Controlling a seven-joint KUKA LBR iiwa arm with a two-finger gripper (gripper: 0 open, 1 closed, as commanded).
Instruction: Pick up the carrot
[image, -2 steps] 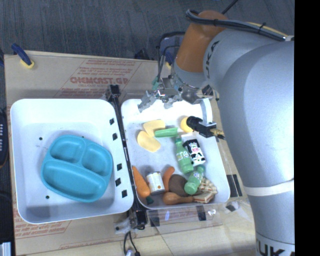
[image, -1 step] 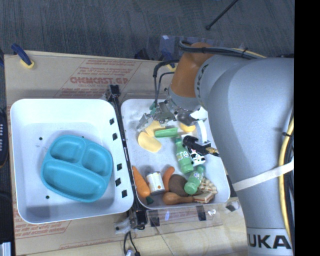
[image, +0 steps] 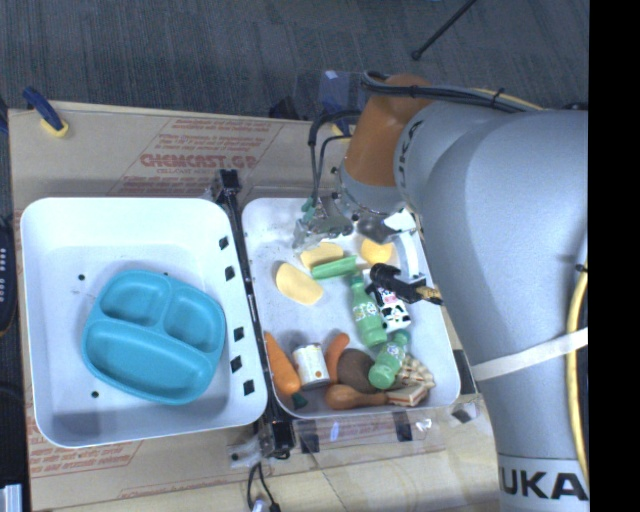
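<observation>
two bins, one carrot, and the tool up at the far end

we count two shallow white plastic bins on the cardboard-covered desk (image: 190, 140). the left bin (image: 40, 300) carries one light blue plastic tray (image: 152, 335) split into three compartments. the right bin (image: 262, 225) carries the clutter.

the single long orange carrot (image: 280, 366) lies along the right bin's left wall, near the front corner, its tip pointing up the bin. just beside it to the right stands one small white can (image: 312, 364), then one short reddish-orange piece (image: 335, 350), one dark brown rounded lump (image: 354, 368), and one tan-orange piece (image: 352, 397) along the front edge. we see two green plastic bottles, one (image: 366, 312) mid-bin and one (image: 386, 366) lower down, and one green pod-like piece (image: 334, 268) higher up. one pale yellow rounded slice (image: 298, 284) sits left of the middle, with two smaller yellow pieces near the top.

the one grey arm with its orange band (image: 375, 140) reaches in from the right, and the tool (image: 318, 222) hangs over the far end of the right bin, well apart from the carrot. we cannot tell whether it is released or clenched; nothing is visibly gripped in it.
</observation>
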